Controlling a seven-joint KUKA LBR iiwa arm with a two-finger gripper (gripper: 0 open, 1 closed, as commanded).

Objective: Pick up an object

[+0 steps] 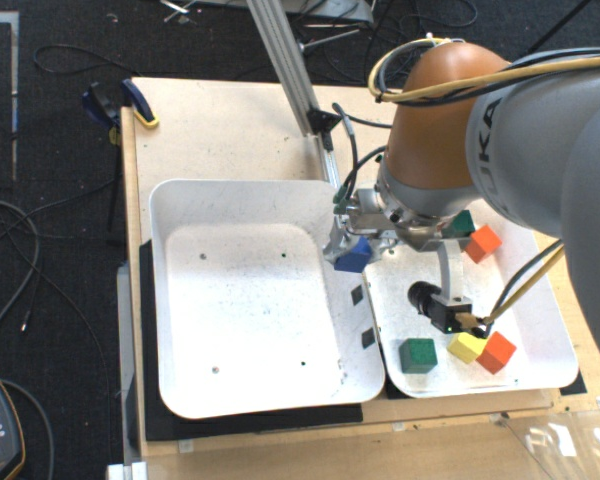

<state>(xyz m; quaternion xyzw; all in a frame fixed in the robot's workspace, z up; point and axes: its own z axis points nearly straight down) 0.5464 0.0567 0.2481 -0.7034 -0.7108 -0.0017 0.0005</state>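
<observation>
From the overhead camera, you see the gripper (356,245) closed on a blue block (352,258), above the inner edge of the right bin (540,363). You appear to be in the lifting step; next, raise it steadily, keeping clear of the rim.

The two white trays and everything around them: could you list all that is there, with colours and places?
Left bin: one, white, bench's left half.
Right bin: one, white, beside it.
Blue block: one, blue, over the seam between the bins, at the gripper.
Green cube: one, dark green, right bin, near edge.
Yellow block: one, yellow, right bin, touching an orange cube.
Orange cubes: two, orange, one beside the yellow block, one farther back.
Bench: one, pale wood.
Clamp: one, blue and yellow, bench's far left corner.
Arm: one, grey with orange band.
Gripper: one, above the blue block.
</observation>
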